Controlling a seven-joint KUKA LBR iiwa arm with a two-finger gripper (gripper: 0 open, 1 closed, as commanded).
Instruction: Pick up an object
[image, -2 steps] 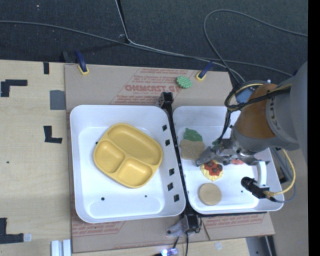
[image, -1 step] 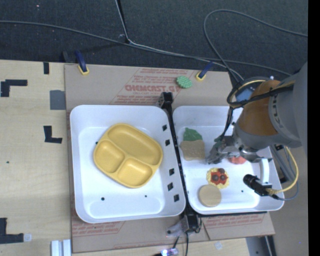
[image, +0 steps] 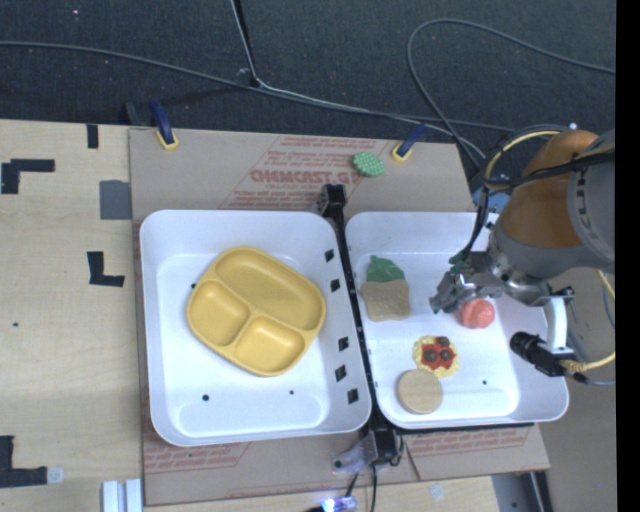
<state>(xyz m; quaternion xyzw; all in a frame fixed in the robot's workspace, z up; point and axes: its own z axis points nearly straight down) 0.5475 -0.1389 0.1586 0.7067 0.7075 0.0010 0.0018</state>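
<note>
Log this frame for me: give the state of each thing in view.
Gripper: low in the right bin, beside the red ball.
Yellow plate: flat in the left bin.
Tan slice: lying flat.
Pizza: flat.
Round cookie: flat.
Green leaf: touching the slice.

I see a yellow tray (image: 256, 308) in a white bin (image: 160, 250); red ball (image: 478, 313), green leaf (image: 384, 268), tan slice (image: 386, 299) (speckled, bread-like).
</note>
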